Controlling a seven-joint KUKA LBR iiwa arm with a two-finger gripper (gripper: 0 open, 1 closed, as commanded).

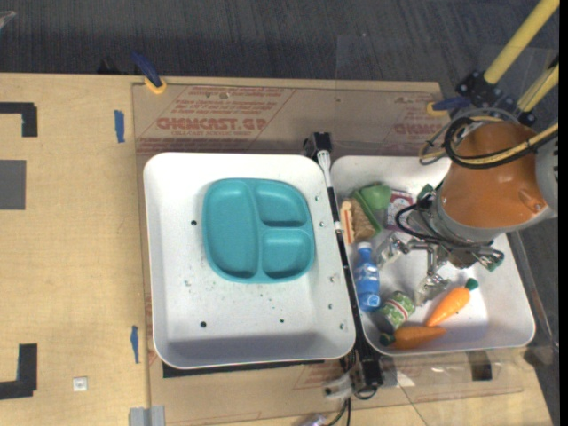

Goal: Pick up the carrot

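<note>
Carrot (449, 303) lies in right bin (519, 322), near front corner, beside second orange piece (417, 334); gripper (435, 278) hangs just left of carrot, fingers apparently spread, nothing between them; risk: clutter crowds carrot, fingers may nudge it aside or catch bottle (366, 278).

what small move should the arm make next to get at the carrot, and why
Probably a short shift toward the bin's near right corner, then down. The gripper hangs over the right bin, and the carrot lies just beside and below it in the view, tilted, green end up and right. Nothing sits between the fingers yet, and a second orange piece lies close by.
</note>
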